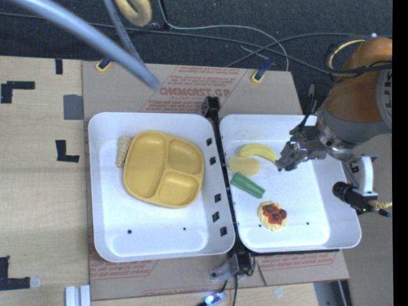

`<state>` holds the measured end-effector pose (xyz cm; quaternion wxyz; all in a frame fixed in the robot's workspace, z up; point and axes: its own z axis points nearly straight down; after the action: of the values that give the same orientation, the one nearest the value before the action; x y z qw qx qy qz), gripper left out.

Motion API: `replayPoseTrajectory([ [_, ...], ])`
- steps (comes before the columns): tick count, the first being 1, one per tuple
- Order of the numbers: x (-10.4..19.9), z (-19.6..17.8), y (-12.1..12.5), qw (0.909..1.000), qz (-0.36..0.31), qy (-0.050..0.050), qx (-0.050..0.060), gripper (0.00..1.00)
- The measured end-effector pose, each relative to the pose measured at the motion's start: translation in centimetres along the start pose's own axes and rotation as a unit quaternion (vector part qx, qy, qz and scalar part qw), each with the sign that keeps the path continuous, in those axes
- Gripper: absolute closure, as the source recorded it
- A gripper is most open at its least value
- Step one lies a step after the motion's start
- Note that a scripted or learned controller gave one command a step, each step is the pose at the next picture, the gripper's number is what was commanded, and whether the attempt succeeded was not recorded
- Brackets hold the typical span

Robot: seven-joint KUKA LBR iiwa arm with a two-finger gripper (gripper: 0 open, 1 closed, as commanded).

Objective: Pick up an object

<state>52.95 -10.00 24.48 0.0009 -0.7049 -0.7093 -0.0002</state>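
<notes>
The right bin (319, 234) holds several toy foods. A yellow banana (257, 151) lies at its upper left, with a pale yellow slice (245, 165) just below it. A green pickle-like piece (247, 185) lies under that, and a small pizza-like piece with red topping (273, 215) sits near the front. My gripper (285, 161) hangs over the right bin, just right of the banana, its dark fingers pointing down and left. Nothing shows between them.
The left bin (108, 234) holds a yellow divided plate (163, 169), and a tan bread-like piece (122, 150) pokes out at its left edge. Black clips run along the divider (220, 171) between the bins. Cables cross the dark surface behind.
</notes>
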Motion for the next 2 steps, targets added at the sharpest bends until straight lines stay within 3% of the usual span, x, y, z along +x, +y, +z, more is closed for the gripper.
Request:
replayPoseTrajectory([
  [2,10.8,1.3,-2.4,1.0,0.0,0.0,0.001,1.0],
])
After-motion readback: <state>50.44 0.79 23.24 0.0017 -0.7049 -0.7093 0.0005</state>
